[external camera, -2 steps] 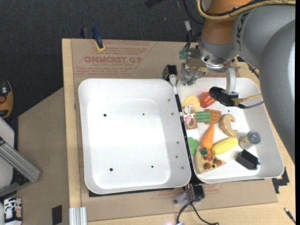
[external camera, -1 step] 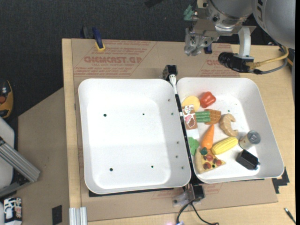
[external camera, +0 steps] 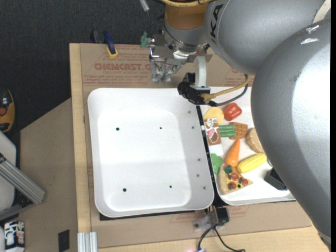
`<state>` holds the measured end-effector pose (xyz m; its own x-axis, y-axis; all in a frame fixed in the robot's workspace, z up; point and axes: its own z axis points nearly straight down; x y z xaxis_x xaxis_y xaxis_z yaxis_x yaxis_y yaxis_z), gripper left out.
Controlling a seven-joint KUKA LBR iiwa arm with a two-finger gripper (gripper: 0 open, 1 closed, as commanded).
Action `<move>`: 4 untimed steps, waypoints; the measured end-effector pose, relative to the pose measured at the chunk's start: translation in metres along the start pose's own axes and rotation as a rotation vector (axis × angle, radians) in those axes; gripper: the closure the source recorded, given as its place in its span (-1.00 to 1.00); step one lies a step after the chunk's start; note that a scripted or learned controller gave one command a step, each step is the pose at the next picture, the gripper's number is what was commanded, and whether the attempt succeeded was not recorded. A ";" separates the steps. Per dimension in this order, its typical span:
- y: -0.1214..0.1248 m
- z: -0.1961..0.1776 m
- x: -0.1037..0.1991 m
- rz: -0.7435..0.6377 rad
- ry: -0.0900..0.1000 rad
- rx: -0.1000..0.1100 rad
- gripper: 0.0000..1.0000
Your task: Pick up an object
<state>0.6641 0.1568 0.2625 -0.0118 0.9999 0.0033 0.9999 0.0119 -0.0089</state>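
The right bin [external camera: 262,195] holds several toy foods: a red tomato [external camera: 232,111], a yellow piece [external camera: 212,113], a meat slice [external camera: 212,132], a carrot [external camera: 232,150], a yellow corn cob [external camera: 251,163], a pizza slice [external camera: 236,181] and a tan piece [external camera: 255,139]. My gripper [external camera: 161,73] hangs over the cardboard just beyond the far rim of the left bin [external camera: 105,140], well left of and behind the foods. I see nothing in it. The big grey arm covers the right part of the right bin.
A blue and yellow clamp [external camera: 110,45] sits at the bench's far left edge. A black cable fitting [external camera: 191,91] hangs by the far end of the divide between the bins. A metal rail [external camera: 21,181] lies off the bench to the left.
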 end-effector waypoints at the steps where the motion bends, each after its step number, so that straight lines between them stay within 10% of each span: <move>1: 0.001 -0.012 -0.102 0.021 -0.007 -0.007 1.00; 2: 0.001 0.035 -0.034 0.006 -0.002 -0.003 1.00; 4: -0.013 -0.017 -0.175 0.021 -0.006 -0.008 1.00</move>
<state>0.6528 -0.0179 0.2787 0.0086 1.0000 -0.0031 1.0000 -0.0086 -0.0013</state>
